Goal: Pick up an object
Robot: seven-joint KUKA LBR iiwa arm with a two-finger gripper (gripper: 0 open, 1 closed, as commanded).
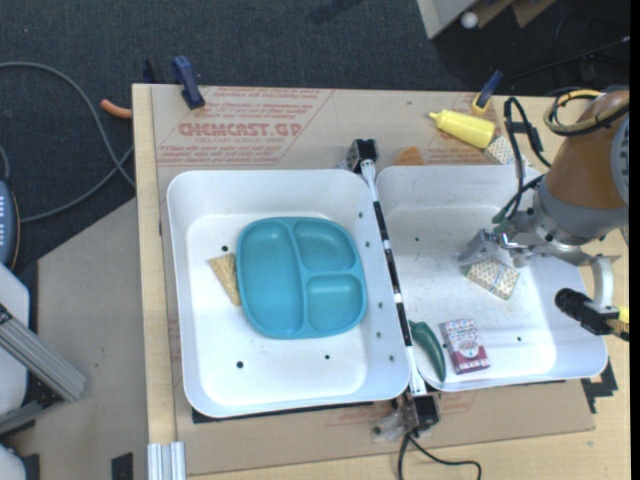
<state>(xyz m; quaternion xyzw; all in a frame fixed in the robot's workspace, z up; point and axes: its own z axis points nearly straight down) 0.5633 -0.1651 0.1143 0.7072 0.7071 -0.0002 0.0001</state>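
Observation:
My gripper (487,251) is low in the right bin (430,208), reaching in from the right. Directly under and touching its lower right side lies a small beige block with a dotted pattern (499,280); part of the block is hidden by the gripper. Near the bin's front wall lies a red and white packet (465,346). A green curved piece (428,344) rests against the front left corner of that bin.
The left bin (200,348) holds a teal divided plate (302,276) with a tan cracker-like piece (226,273) poking out from its left edge. A yellow object (462,125) lies on the bench behind the right bin. Blue clamps (187,81) stand along the back edge.

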